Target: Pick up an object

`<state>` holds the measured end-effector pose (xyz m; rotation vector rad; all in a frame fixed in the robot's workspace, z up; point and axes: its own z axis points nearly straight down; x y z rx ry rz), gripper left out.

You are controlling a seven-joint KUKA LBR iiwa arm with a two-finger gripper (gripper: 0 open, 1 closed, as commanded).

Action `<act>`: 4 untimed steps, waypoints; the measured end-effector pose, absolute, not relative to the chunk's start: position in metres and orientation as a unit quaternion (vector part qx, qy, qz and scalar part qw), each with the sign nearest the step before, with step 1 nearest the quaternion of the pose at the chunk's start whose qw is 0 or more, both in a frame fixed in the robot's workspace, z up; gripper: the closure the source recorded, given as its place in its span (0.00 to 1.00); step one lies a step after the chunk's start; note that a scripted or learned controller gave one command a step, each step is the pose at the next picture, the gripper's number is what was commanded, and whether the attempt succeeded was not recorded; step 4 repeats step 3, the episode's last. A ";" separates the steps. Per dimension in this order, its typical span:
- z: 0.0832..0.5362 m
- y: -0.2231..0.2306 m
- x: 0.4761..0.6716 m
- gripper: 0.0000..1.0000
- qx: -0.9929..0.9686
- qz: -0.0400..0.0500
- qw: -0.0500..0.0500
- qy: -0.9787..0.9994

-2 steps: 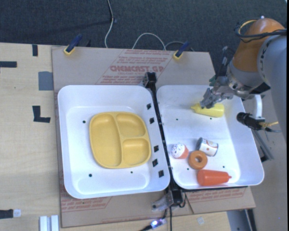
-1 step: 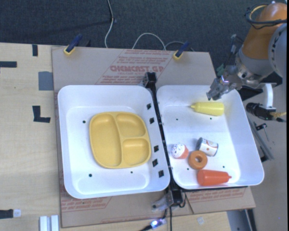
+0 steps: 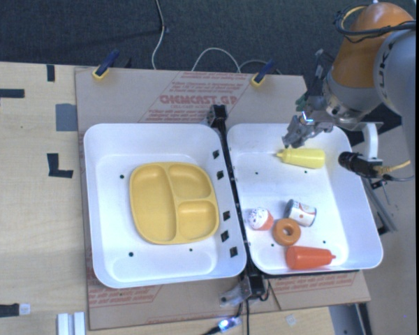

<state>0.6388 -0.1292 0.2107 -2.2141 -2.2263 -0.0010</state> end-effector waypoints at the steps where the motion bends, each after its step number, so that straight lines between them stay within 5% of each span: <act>1: 0.221 -0.069 0.632 1.00 -0.704 -0.001 0.001 -0.710; 3: 0.204 0.044 0.613 1.00 -0.705 0.001 0.001 -0.709; 4: 0.204 0.044 0.613 1.00 -0.705 0.001 0.001 -0.709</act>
